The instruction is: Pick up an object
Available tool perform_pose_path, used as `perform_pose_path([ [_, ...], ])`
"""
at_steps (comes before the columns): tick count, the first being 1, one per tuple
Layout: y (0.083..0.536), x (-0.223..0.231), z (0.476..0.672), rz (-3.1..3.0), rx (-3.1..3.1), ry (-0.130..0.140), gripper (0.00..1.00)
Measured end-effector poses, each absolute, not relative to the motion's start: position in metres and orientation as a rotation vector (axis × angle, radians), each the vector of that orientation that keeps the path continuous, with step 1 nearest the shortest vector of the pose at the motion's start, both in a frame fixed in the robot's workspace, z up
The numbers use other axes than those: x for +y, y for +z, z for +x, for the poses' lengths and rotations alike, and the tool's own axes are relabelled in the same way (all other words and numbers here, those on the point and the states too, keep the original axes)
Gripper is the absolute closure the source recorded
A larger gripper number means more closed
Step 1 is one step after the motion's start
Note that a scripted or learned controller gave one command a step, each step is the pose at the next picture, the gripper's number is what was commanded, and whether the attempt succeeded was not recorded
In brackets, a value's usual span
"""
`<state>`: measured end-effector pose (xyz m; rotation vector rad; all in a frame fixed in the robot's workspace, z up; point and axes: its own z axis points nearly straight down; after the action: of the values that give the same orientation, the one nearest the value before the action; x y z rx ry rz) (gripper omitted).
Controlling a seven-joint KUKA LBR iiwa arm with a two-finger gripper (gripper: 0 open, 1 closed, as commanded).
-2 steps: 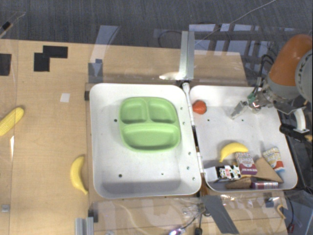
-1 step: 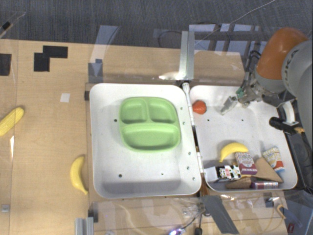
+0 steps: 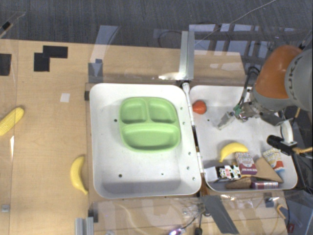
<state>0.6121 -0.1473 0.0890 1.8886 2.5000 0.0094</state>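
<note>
My gripper (image 3: 234,115) hangs low over the upper middle of the right bin (image 3: 215,94), below the arm's orange band (image 3: 274,77). A small red ball (image 3: 199,106) lies to its left by the bin's wall, apart from it. A yellow banana (image 3: 233,150) lies below the gripper, toward the front. Along the front wall sit a purple-and-white box (image 3: 246,163), a black-and-white box (image 3: 228,172), a brown wedge (image 3: 267,170) and a white tube (image 3: 275,159). I see nothing held in the gripper.
The left bin (image 3: 105,146) holds a green divided plate (image 3: 148,123). A metal divider (image 3: 191,126) separates the bins. On the bench to the left lie a yellow banana (image 3: 78,173) and another yellow item (image 3: 11,120).
</note>
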Motion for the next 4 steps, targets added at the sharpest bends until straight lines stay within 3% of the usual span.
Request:
perform_pose_path([
  [1, 0.099, -0.146, 0.615, 1.884, 2.501, 0.017, 1.00],
  [2, 0.099, -0.146, 0.615, 1.884, 2.501, 0.017, 0.00],
  [3, 0.087, -0.141, 0.670, 1.836, 2.549, -0.001, 0.00],
  [4, 0.089, -0.102, 0.634, 1.611, 2.687, 0.009, 0.00],
])
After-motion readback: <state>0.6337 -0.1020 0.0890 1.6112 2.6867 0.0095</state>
